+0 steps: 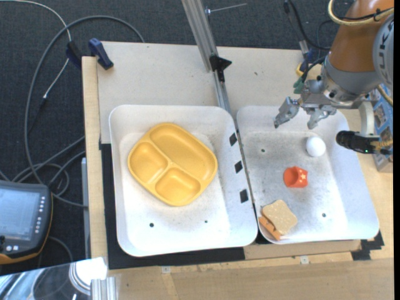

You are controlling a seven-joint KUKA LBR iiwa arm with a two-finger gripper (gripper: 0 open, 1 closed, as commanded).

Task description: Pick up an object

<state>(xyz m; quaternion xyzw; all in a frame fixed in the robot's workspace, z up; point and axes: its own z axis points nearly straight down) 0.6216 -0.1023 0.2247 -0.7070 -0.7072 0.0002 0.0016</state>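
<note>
The gripper hangs over the far edge of the right bin, its two fingers spread apart with nothing between them. A white ball lies at its five o'clock, an orange cup and a sandwich toward six. A yellow divided plate sits in the left bin.

White ball, orange cup, tan sandwich, all lying apart in right bin
</note>
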